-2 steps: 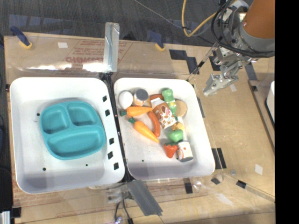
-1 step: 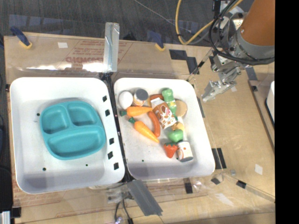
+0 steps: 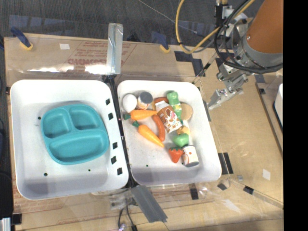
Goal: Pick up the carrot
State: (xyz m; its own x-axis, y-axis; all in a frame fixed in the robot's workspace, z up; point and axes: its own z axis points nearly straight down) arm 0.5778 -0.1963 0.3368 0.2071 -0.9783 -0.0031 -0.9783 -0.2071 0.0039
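Note:
Two carrots lie in the right bin (image 3: 204,129). One carrot (image 3: 149,135) lies slantwise near the bin's middle, its green top pointing up-left. A shorter carrot (image 3: 143,114) lies just above it, level, green end to the left. My gripper (image 3: 219,97) hangs off the bin's upper right corner, over the bench, well to the right of both carrots. It holds nothing that I can see. The arm's orange band (image 3: 268,23) is at the top right.
Packed around the carrots are a red sausage (image 3: 160,127), a snack box (image 3: 169,119), a white egg (image 3: 129,101), a small can (image 3: 145,100), green toys (image 3: 181,139), a strawberry (image 3: 175,154) and a small jar (image 3: 190,156). The left bin (image 3: 24,105) holds a teal divided plate (image 3: 73,133).

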